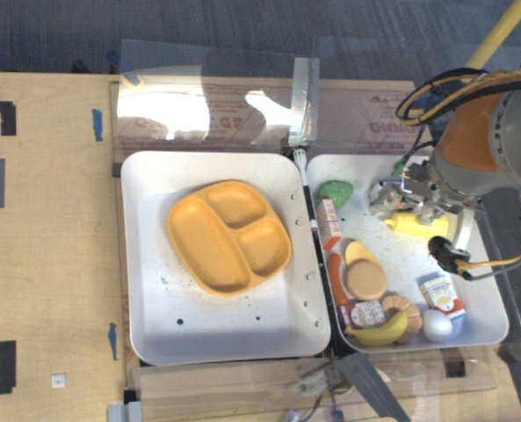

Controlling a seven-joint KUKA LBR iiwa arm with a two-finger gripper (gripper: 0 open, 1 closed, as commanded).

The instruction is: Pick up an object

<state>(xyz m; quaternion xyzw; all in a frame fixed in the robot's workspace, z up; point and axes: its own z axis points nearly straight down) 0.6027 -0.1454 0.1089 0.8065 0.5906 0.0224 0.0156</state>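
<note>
Objects for picking in the right bin [493, 310]

A yellow piece [416, 225] lies near the far side, partly under the hand [418, 202]. A green lump [336, 192] sits in the far left corner, with a red-and-white packet [329, 221] just beside it along the left wall. In the middle is a round tan disc [365, 280]. At the near edge lie a banana [383, 329], a white ball [437, 323] and a small carton [440, 292].
</note>
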